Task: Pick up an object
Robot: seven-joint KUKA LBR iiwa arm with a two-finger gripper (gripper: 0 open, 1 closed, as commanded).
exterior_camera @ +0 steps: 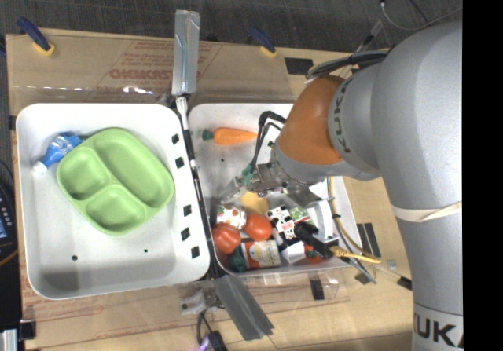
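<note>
The right bin (206, 184) holds an orange carrot (233, 137) near its far side and a heap of small items at its near end: a red tomato (258, 226), another red-orange piece (225, 239), a yellowish piece (253, 202), a bottle-like item (263, 255) and a black-and-white patterned piece (284, 222). My gripper (262, 177) hangs low over the heap, just above the yellowish piece. The wrist and orange band (314, 129) hide its fingers.
The left bin (31, 208) carries a green divided plate (115, 178) with a blue object (58, 148) tucked at its far-left edge. A grey divider bar (185, 55) runs between the bins. Cables (355, 254) trail at the right bin's near right corner.
</note>
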